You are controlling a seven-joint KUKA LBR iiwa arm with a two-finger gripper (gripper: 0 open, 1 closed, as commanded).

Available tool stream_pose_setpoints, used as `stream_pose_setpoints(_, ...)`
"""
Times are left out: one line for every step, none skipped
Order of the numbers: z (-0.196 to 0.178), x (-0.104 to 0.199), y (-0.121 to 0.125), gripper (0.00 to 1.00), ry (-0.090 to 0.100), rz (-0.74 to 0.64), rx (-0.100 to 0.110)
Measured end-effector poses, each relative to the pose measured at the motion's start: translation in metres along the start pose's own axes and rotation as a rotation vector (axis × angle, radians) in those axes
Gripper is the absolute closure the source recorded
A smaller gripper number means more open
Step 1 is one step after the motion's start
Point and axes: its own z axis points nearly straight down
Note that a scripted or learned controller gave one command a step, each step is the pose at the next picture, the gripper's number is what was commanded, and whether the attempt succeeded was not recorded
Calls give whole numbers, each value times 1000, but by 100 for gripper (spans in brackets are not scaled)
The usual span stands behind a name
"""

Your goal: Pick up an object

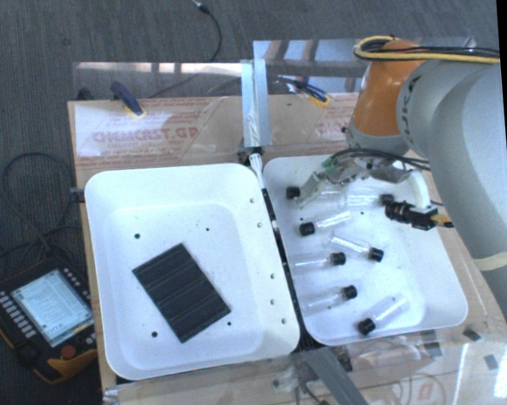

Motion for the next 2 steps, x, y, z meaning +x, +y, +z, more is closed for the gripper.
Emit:
stream_pose_setpoints(-10,0,0,100,-2,-2,1)
stream_pose_setpoints(-92,84,25,100,4,27,-1)
